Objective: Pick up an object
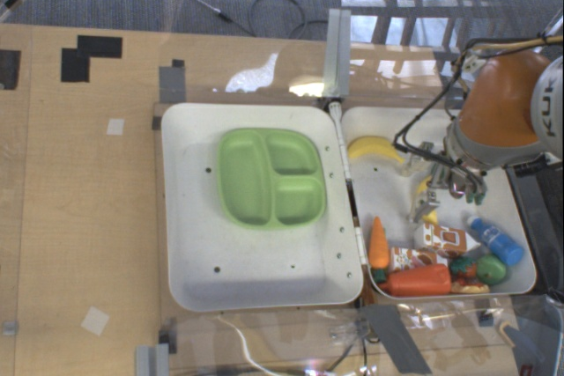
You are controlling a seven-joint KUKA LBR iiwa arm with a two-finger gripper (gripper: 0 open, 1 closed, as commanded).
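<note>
The gripper [426,205] is seen lowered into the right bin [522,216], just below and right of the banana [374,149], in what is judged the approach step of a pick; nothing is seen gripped. Whether the pincer is spread or pressed together cannot be told. Candidate objects are clustered further from the banana, along the bin's near wall: a carrot [378,244], a red block [419,280], a printed carton [441,237] and a blue bottle [496,242]. A descent onto one item and a firm closing would be called for next. The arm [499,101] is bent inward above the bin.
</note>
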